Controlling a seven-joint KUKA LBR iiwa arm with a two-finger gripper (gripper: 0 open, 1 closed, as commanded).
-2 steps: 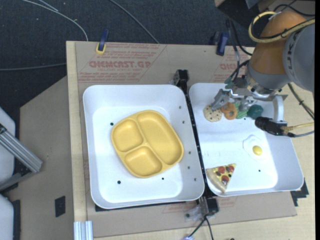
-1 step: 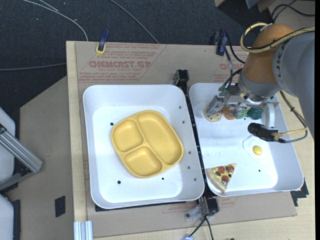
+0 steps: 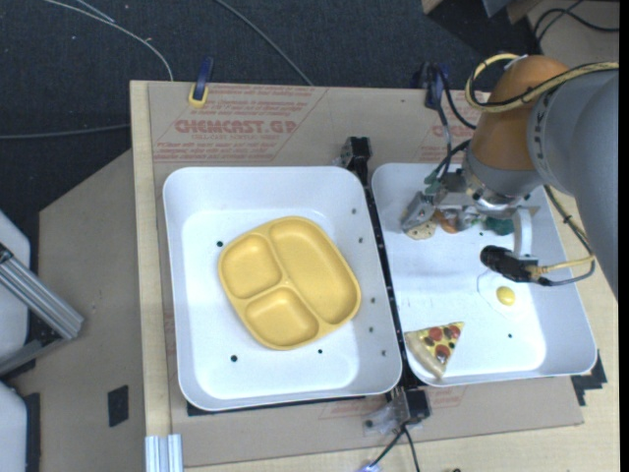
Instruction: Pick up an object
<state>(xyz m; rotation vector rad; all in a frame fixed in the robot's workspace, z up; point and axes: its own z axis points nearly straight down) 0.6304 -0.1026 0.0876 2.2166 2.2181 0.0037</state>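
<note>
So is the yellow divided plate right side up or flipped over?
Right side up: the yellow divided plate lies flat in the left bin, its three compartments facing the camera.

My own wrist covers most of my gripper (image 3: 432,216), so I cannot tell how my fingers stand. Small things bunched under it, toward twelve o'clock in the right bin (image 3: 560,352), are too crowded and partly covered to name; I make out only a tan, an orange and a teal patch. My arm (image 3: 580,116) is cut off at the picture's three o'clock edge. The pizza slice (image 3: 437,345) overhangs the bin's six o'clock rim.
</note>
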